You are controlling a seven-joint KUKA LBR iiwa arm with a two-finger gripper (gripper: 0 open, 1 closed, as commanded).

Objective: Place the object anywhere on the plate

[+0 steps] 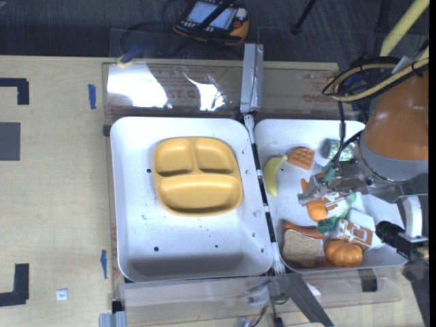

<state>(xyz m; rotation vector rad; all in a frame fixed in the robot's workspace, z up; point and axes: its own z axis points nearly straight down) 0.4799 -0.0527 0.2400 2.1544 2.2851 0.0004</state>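
A: Start at the gripper [320,186]. We've got it low in the right shallow white bin [286,136], right over the toy pile. Jaws: can't tell from here whether they're apart, together, or clamped on sth. Too much clutter under the wrist.

B: Agreed. Just beside it we see a small round orange toy fruit [317,211] and a white-and-green packet-like piece [337,203], touching or nearly so. Which one's the target, we can't say.

A: Further out: orange waffle-shaped toy [300,158], yellow banana-shaped toy [273,174] near the bin's left wall, brown bread-slice toy [302,246], orange pumpkin-like toy [344,253] w/ a white-and-brown carton piece [355,233] above it.

B: And the yellow three-compartment plastic plate [197,176] sits in the left white bin [136,237], nothing on it. So the object's not placed yet.

A: Our read: we're at the pick. To do it well, we'd close on one item only, centred, not pinching a neighbour; lift straight up to clear the wall between bins, then cross left & lower over any compartment before release.
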